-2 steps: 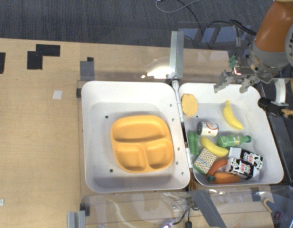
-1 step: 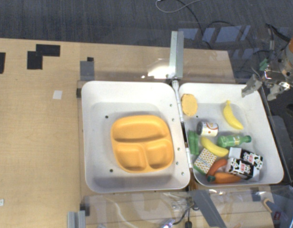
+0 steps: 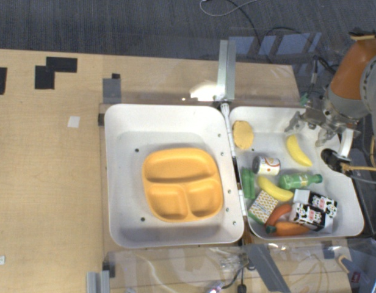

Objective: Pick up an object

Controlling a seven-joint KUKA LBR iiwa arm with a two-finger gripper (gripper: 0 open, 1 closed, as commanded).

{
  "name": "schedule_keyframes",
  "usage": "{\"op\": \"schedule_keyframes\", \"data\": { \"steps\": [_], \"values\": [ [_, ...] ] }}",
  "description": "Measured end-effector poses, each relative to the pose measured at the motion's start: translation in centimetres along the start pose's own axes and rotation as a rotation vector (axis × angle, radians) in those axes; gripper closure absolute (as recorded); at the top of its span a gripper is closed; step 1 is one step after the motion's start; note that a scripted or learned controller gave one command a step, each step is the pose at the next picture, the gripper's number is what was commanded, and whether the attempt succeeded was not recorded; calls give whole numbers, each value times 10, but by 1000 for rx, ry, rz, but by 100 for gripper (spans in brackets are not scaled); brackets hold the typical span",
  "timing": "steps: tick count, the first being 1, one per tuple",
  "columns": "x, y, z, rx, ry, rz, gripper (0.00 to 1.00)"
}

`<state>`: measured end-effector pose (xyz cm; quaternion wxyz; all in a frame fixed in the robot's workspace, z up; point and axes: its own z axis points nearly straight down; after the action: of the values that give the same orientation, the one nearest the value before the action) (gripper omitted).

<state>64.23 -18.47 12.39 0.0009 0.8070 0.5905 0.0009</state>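
Observation:
My gripper (image 3: 310, 128) hangs over the back of the right bin (image 3: 357, 223), open, with nothing between its fingers. A yellow banana (image 3: 298, 150) lies just below and in front of it, apart from the fingers. Further forward in that bin lie a small can (image 3: 267, 164), a green bottle (image 3: 300, 180), a second banana (image 3: 274, 188), an orange carrot (image 3: 287, 227), a black-and-white box (image 3: 315, 209) and a checkered packet (image 3: 262, 206). A round tan biscuit (image 3: 242, 134) rests at the bin's back left.
The left bin (image 3: 124, 163) holds a yellow divided plate (image 3: 179, 184). A metal post (image 3: 226, 66) stands behind the wall between the bins. The arm's orange band (image 3: 353, 72) is at the right edge. Cables run behind and in front of the bins.

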Motion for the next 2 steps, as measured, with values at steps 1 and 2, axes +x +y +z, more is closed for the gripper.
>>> {"op": "schedule_keyframes", "data": {
  "steps": [1, 2],
  "values": [
    [-6, -3, 36, -4, 0, -45, 0],
    [-4, -1, 23, -11, 2, -50, 100]
  ]
}}
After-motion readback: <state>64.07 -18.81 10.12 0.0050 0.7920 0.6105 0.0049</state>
